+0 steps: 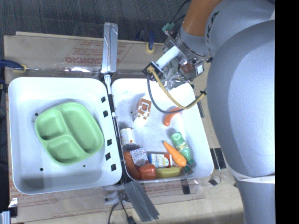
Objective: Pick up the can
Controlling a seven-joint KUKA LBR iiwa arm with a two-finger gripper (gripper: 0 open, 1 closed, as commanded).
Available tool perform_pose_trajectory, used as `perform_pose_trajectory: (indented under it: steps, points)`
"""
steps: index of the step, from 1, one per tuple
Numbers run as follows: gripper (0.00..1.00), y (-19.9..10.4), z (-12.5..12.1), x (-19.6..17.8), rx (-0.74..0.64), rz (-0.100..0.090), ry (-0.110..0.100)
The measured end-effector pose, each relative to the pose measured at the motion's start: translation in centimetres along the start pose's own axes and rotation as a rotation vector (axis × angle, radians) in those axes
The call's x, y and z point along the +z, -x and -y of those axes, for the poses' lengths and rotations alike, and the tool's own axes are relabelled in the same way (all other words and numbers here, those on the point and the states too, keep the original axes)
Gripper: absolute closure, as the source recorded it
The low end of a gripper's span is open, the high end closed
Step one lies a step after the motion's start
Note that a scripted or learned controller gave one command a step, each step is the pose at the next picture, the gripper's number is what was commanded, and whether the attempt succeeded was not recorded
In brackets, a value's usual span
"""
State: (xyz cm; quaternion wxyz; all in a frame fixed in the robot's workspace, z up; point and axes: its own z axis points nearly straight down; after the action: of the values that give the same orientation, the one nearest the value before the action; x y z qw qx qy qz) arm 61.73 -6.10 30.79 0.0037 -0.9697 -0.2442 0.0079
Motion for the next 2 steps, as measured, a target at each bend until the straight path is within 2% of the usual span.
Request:
perform_pose_trajectory:
  steps: [1,2]
  points:
    - [1.0,0.2,2.6,-1.8,-0.24,-0.006,0.006]
    - [1.0,-2.3,1.1,2.8,-0.105,-0.004,0.004]
